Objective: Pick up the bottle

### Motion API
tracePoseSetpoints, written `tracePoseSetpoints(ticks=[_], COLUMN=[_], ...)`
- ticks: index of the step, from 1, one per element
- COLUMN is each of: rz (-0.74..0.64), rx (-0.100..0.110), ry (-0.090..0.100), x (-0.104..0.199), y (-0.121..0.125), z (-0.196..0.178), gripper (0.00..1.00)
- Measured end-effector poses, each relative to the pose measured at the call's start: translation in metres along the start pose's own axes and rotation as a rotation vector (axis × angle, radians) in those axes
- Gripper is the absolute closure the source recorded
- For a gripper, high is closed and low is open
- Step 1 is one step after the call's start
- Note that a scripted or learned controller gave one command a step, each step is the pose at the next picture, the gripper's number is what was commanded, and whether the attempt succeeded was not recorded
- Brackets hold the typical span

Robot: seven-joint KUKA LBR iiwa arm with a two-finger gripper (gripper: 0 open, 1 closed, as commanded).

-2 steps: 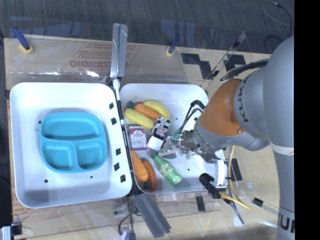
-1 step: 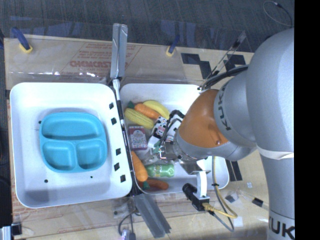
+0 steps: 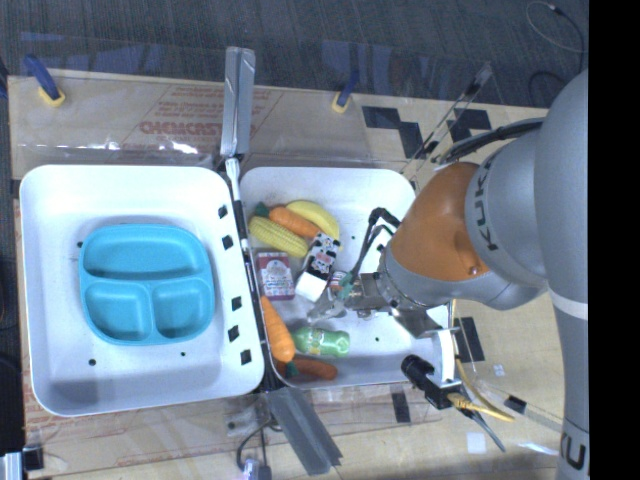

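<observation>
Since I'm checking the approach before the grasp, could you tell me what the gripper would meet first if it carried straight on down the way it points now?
The gripper hangs over the right bin, pointing down and slightly left. Going straight on, it would probably meet the green bottle first, with the carrot just beside it; depth is unclear from this slanted view.

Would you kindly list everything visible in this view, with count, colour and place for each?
Shallow white plastic bins: two, side by side on the bench.
Blue divided plastic tray: one, in the left bin.
Green plastic bottle: one, lying low in the right bin.
Orange toy carrots: two or three, right bin.
Yellow toy corn cob: one, upper right bin.
Yellow toy banana: one, beside the corn.
Small red box: one, centre-left of the right bin.
Grey arm with orange band: one, from the right.
Pincer: one, just above the bottle.
</observation>
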State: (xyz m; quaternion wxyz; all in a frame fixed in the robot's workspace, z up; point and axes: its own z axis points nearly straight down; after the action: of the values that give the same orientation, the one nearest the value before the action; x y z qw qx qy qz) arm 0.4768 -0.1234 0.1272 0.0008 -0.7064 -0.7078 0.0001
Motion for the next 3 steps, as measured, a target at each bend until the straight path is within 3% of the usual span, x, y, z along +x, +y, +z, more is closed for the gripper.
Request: tracePoseSetpoints(ticks=[1,2,3], rz=[-0.040,0.010,0.052], rx=[0.003,0.000,-0.002], ry=[0.001,0.000,-0.002], x=[0.017,-0.006,-0.009], y=[-0.001,0.000,0.000], z=[0.037,0.036,0.035], gripper=[0.00,0.00,0.00])
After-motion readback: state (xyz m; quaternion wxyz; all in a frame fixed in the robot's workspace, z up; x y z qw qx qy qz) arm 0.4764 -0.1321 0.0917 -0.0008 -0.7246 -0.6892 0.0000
